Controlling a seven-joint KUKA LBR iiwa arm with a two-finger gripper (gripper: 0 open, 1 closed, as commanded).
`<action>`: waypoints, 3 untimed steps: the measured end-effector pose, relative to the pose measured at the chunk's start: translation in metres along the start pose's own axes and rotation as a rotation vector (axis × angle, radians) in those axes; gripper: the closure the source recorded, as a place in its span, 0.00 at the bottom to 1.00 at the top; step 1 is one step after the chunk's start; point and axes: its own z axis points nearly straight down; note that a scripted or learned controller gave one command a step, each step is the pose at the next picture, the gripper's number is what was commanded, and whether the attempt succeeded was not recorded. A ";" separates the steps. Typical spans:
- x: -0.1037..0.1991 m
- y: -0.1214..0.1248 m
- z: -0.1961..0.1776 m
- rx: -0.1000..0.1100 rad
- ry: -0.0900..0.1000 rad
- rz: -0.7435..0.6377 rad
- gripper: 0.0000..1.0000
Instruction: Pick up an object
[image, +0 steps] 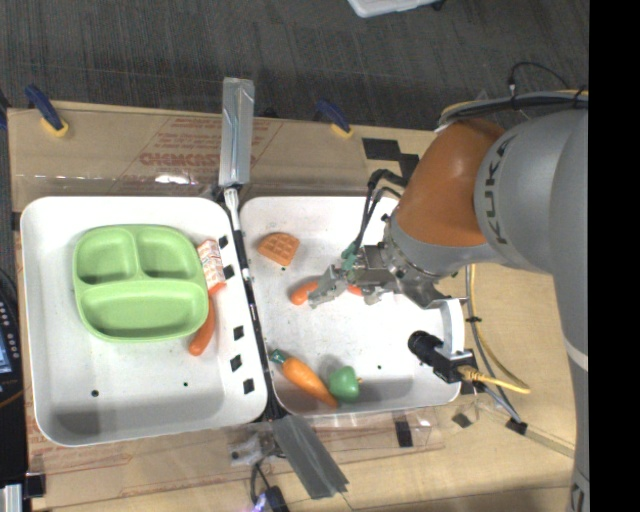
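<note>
My gripper (322, 287) hangs low over the right bin (400, 215), near its middle, pointing left. Its fingers stand open. A small orange piece (299, 294) lies on the bin floor right at the fingertips, touching or nearly touching them, and is not lifted. An orange waffle (279, 248) lies up and to the left of the gripper. A carrot (305, 378) and a green pepper (344, 383) rest along the right bin's front wall, well below the gripper.
The left bin (50, 330) holds a green divided plate (140, 280), a white and red packet (210, 263) and an orange sausage (203, 333). My arm's black attachment (435, 355) and its cables sit over the right bin's front right corner.
</note>
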 end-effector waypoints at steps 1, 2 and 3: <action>-0.001 0.046 0.104 0.001 0.000 -0.147 0.00; -0.004 0.098 0.114 -0.003 -0.001 -0.064 0.00; -0.004 0.097 0.107 0.001 0.000 -0.067 1.00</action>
